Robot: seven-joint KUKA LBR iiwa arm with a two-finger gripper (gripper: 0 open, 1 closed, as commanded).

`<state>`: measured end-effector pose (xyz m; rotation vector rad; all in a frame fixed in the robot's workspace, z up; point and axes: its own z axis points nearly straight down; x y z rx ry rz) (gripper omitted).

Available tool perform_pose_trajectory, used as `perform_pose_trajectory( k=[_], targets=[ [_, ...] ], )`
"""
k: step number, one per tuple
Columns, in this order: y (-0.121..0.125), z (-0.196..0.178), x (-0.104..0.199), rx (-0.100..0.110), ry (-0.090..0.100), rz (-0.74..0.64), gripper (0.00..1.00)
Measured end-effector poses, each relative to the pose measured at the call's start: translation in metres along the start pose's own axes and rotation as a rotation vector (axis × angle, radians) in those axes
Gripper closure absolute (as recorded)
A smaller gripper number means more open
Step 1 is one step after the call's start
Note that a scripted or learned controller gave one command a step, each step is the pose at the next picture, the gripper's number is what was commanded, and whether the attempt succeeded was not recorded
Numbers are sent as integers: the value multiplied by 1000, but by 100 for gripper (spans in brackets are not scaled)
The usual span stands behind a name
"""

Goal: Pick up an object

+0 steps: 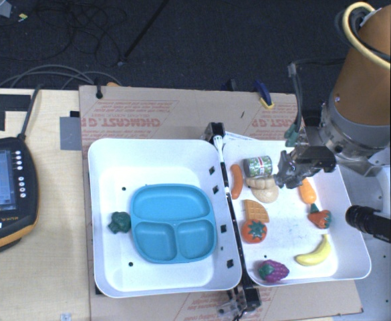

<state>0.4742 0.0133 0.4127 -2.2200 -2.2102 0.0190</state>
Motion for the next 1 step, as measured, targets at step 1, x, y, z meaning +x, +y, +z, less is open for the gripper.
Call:
perform_pose_trajectory(
  k=[1],
  targets=[
    [1, -18, 72, -13, 3, -12, 100]
  ],
)
